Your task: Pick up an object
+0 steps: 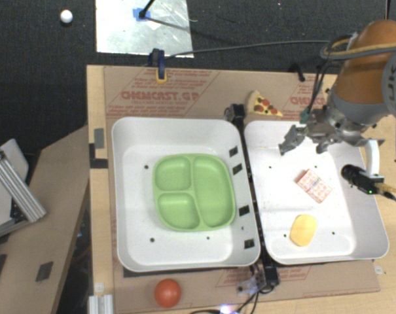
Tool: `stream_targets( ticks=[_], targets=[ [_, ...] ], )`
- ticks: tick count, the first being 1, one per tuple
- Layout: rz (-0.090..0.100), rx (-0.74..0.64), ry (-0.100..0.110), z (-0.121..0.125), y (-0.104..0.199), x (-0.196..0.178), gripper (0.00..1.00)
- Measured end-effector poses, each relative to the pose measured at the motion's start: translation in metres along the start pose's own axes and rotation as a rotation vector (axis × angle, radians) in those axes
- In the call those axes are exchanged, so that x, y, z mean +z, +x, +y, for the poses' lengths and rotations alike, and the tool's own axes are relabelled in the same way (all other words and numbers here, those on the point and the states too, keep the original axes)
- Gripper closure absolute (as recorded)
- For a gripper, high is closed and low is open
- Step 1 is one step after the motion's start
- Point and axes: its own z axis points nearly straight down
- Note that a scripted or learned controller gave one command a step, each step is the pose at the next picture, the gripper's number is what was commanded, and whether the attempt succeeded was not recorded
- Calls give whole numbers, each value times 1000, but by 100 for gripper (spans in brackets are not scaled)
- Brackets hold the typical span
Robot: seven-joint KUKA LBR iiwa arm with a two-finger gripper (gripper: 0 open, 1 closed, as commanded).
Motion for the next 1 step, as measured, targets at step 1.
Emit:
stream_targets(
  ticks=[1],
  targets=[
    [-1, -2, -12, 2, 0, -6, 0]
  ],
)
